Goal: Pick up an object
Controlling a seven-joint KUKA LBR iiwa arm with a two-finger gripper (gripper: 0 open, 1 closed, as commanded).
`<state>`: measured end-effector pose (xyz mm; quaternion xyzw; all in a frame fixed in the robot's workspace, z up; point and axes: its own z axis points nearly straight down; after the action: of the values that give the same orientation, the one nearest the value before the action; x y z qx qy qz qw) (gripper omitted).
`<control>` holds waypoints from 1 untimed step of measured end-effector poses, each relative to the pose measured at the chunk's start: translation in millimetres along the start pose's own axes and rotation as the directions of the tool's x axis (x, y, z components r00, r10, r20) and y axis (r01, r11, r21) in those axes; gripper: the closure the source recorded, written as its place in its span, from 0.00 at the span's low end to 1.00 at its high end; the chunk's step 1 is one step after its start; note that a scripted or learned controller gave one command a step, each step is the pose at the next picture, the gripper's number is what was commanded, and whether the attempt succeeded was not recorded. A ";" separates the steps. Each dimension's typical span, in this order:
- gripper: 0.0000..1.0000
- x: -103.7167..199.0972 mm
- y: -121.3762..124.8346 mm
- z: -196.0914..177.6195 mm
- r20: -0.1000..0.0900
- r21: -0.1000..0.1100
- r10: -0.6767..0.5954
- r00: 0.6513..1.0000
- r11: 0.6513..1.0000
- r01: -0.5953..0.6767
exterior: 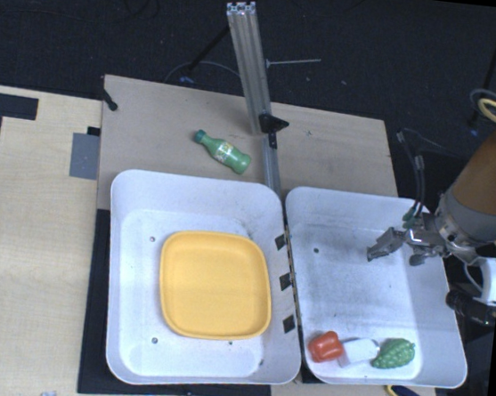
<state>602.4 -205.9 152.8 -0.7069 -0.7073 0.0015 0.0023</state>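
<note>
I see square yellow plastic plate (216,285) in left white bin (128,223); right white bin (353,219) has red pepper (327,346), white block (359,352), green grape bunch (393,353), well apart from gripper (394,246), spread wide, holding nothing.

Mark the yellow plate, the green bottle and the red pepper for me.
yellow plate (216,285), camera view, middle of its flat face, in the left bin.
green bottle (223,152), camera view, mid-body, lying on the bench behind the bins.
red pepper (327,347), camera view, middle of its red body, near edge of the right bin.

You see matt white plastic bins (137,224), a smooth yellow plastic plate (216,285), a ribbed metal rail (252,54), and a pale wood-grain surface (19,236).
</note>
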 end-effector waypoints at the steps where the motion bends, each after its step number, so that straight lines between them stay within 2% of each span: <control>1: 0.00 3.4 -1.6 62.5 0.000 -0.001 -0.001 1.000 1.000 0.001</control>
<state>600.5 -202.4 90.3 -0.7066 -0.7076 0.0012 0.0019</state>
